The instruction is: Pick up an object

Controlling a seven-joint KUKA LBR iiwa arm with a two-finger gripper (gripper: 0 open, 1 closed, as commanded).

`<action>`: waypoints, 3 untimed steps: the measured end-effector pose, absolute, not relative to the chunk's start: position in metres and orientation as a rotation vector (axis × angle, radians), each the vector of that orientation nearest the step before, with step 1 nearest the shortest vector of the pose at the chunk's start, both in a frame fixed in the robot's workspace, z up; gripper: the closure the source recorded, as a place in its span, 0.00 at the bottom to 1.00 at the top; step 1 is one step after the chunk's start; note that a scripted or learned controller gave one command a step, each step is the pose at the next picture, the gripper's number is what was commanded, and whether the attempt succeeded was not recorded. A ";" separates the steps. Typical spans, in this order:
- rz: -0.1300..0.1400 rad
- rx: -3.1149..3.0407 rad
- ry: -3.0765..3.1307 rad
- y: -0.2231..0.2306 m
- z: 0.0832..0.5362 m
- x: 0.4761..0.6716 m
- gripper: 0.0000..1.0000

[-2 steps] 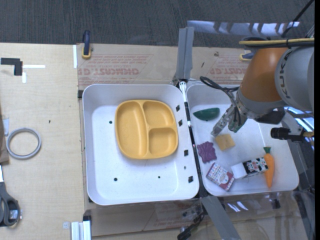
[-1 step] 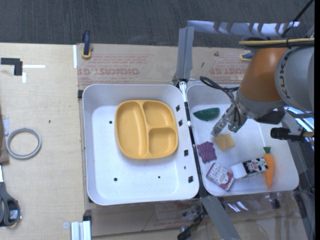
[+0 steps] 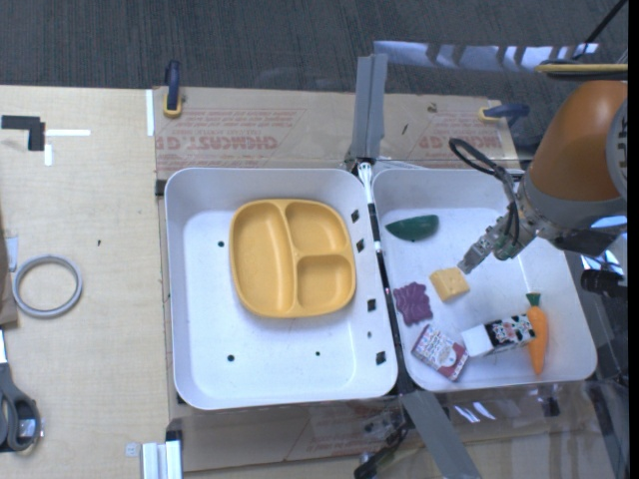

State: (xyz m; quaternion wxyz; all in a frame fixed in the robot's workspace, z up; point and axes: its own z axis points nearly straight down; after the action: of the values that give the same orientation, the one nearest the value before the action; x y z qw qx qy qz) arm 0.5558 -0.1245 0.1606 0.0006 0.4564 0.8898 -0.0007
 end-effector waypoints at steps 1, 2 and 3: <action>-0.003 1.963 2.453 -0.119 0.104 0.547 0.00; -0.002 1.760 2.600 -0.183 0.164 0.514 0.00; 0.010 2.190 2.234 -0.102 0.098 0.549 0.00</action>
State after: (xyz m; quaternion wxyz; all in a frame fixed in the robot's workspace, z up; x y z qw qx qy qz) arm 0.5490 -0.1019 0.0979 0.0064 0.7000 0.7141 0.0031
